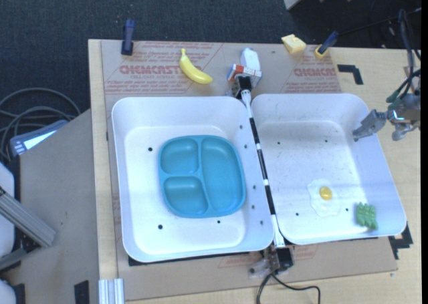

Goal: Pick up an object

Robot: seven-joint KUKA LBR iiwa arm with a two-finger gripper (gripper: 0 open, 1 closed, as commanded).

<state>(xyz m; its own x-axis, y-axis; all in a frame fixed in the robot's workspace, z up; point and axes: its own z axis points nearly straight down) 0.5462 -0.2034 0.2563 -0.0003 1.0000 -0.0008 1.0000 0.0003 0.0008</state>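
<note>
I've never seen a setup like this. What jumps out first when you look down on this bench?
The big blue divided plate in the middle of the left white bin catches the eye first. In the right bin, a toy fried egg and a small green piece lie near the front corner, with the gripper at that bin's right rim. A yellow banana rests on the board behind the bins.

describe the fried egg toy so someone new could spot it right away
Look in the right-hand shallow white bin, toward its near right area. There lies a flat white fried egg toy with a round yellow yolk. Its only neighbour, the bumpy green broccoli-like toy, sits nearer the corner.
</note>
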